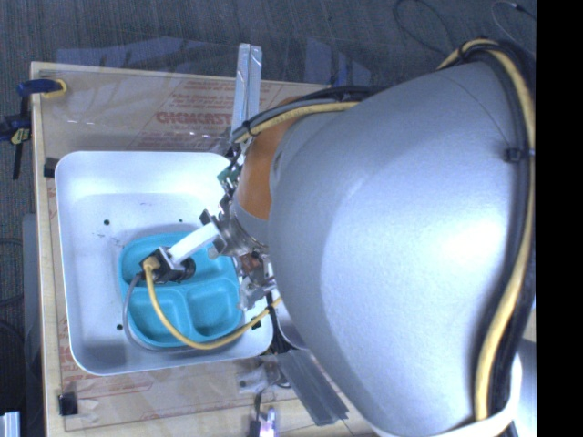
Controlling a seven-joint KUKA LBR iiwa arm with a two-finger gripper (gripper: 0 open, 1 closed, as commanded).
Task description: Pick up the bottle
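Tool (248, 273) sits low over the right side of the white bin (91, 198), left of the frame's centre, mostly hidden by the wrist above it; whether it is apart or together I cannot tell. Just left of it, a blue divided tray (205, 309) lies in the bin's lower half. The grey arm (401, 244), with its orange band (255, 176), covers the right of the frame. The tabletop (137, 107) shows along the top and left.
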